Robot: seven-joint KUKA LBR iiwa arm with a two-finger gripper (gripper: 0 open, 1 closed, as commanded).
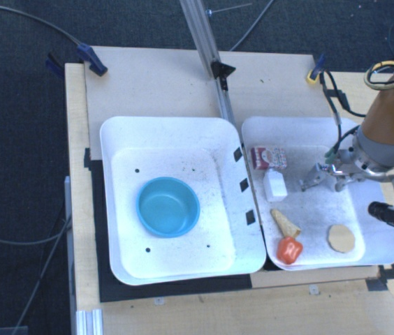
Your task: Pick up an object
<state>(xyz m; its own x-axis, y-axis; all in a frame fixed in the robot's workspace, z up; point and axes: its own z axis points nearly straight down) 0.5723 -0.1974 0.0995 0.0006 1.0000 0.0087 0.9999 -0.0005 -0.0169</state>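
Observation:
The right bin (302, 135) holds a red and white carton (268, 158), a small white block (275, 185), a tan cone (285, 222), a red pepper-like toy (289, 250) and a round tan cookie (341, 238). My gripper (314, 179) hangs over the middle of this bin, right of the white block and above the cookie. Its grey fingers point left, and nothing shows between them. A blue bowl (168, 206) sits in the left bin (123, 159).
The arm's orange band (387, 121) and grey wrist come in from the right over the right bin's edge. A slanted metal pole (204, 40) crosses the bench at the back. Black clips (244, 185) mark the seam between the bins.

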